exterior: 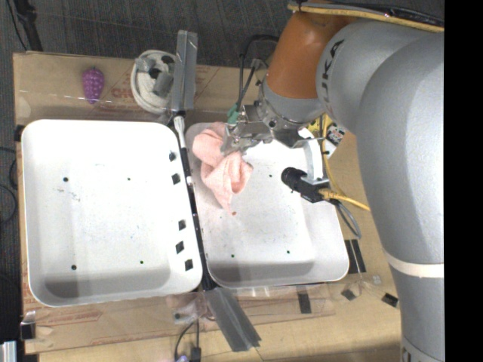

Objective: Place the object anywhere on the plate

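Your arm [362, 59] carries part of the lettering "KUKA" on its grey shell beside the orange band. Below it, the gripper [240, 136] is closed on a soft, crumpled pink cloth [225, 166], which drapes onto the floor of the right bin [302, 255] at its far-left corner. The smooth white left bin [98, 202] adjoins it. A purple, grape-like object [93, 84] lies on the cardboard beyond

2 bins side by side on worktop [113, 326]. Cloth [223, 166] in right bin [302, 259], at its far-left corner, end effector [235, 136] right over cloth's top edge. Left bin [98, 210] beside it. Behind left bin, near worktop's far-left corner: small fruit-shaped obj [93, 84], w/ cable coil [155, 81] to its right.
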Robot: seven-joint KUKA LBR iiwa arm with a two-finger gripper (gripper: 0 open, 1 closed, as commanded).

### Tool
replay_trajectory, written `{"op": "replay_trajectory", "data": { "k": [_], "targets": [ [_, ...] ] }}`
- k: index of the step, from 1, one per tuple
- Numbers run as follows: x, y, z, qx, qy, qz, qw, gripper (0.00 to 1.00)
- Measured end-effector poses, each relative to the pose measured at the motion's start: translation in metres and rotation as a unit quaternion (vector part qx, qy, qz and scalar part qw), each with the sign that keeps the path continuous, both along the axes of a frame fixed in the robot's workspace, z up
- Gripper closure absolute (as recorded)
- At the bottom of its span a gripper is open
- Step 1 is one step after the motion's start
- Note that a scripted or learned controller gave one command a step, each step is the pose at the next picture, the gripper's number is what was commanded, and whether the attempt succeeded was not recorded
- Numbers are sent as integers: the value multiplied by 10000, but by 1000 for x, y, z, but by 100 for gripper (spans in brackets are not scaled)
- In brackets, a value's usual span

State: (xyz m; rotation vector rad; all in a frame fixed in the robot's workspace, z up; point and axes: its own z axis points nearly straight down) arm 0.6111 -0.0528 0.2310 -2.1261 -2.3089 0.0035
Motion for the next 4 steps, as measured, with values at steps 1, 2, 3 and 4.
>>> {"op": "replay_trajectory", "data": {
  "k": [1, 2, 3, 4],
  "targets": [
    [-13, 41, 5, 5, 9, 2006, 9797, 100],
    [-38, 84, -5, 11, 10, 3926, 9197, 100],
    [-59, 133, 6, 16, 4, 5698, 8218, 100],
    [-74, 182, 13, 14, -2, 6776, 7354, 100]
  ]
}}
